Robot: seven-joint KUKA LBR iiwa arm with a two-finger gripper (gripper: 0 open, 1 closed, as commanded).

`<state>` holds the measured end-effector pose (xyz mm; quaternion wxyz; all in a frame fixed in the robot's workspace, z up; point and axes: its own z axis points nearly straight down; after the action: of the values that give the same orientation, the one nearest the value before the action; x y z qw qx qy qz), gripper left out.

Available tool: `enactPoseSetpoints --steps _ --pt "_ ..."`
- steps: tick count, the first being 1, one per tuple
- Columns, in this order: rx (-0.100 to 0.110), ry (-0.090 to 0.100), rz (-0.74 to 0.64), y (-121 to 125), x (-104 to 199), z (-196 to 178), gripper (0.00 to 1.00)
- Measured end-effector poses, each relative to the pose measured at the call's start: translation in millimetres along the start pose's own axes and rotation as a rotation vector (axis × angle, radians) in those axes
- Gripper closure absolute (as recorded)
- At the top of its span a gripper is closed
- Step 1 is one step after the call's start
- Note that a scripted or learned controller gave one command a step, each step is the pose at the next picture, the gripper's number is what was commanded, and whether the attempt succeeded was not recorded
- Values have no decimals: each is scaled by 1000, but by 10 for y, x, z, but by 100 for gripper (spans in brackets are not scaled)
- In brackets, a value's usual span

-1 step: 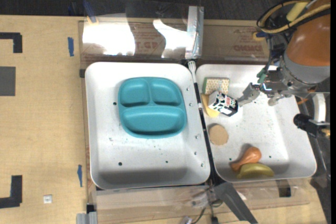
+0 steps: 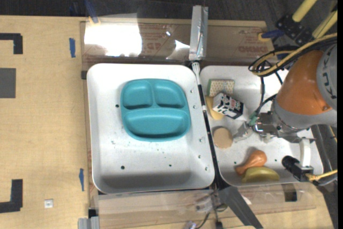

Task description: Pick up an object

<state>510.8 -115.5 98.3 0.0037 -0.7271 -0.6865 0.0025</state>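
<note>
Several pickable things sit in the right bin (image 2: pixel 236 75); we see the gripper (image 2: pixel 247 130) low beside the tan ball (image 2: pixel 222 138), grip state unreadable; reach step, nothing held; next: centre over ball, clamp.

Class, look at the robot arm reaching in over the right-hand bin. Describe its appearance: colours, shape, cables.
The arm is rounded and bulky, with a broad orange band above a grey wrist section. Black and yellow cables loop beside it. Its gripper is small, metallic and grey, with dark fittings.
</note>
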Motion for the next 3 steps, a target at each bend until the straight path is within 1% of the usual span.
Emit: enactPoseSetpoints --steps 1,2,3 --pt "-10 0 176 179 -68 -156 0" --pt "-14 1 212 -296 -40 113 0" --pt "-17 -3 14 310 187 106 0"
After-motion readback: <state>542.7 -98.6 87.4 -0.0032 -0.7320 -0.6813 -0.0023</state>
